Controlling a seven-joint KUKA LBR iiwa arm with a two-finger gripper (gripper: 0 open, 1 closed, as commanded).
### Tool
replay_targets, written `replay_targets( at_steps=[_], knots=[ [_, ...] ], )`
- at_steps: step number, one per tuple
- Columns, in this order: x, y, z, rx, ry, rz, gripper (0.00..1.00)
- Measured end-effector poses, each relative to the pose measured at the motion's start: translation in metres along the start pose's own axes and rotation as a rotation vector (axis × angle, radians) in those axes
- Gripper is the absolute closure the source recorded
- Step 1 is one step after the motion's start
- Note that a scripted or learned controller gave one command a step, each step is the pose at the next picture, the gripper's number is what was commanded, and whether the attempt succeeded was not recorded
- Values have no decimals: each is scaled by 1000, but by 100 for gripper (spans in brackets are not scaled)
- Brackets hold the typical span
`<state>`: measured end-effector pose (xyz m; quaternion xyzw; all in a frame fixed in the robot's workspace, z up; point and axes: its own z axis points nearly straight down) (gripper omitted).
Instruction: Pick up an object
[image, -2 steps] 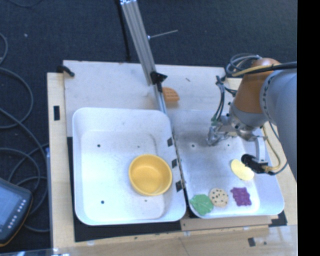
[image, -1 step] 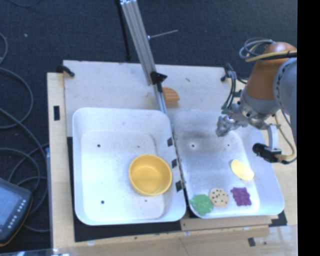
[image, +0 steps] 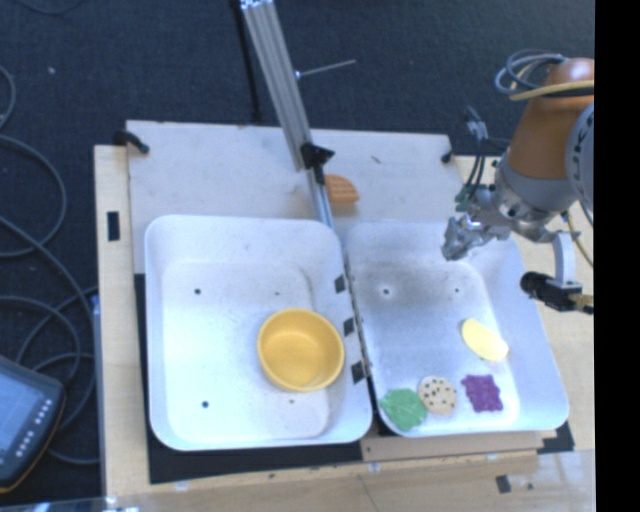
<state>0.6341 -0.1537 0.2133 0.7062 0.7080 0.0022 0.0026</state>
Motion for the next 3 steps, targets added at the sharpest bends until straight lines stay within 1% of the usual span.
replay_targets(
  at_steps=[1, 2, 3],
  knots=[
    [-1, -2, -45, 0, 0, -1, 100],
    [42, -21, -52, 5, 2, -4, 100],
    [99, -36, -42, 7, 1, -4, 100]
  ],
)
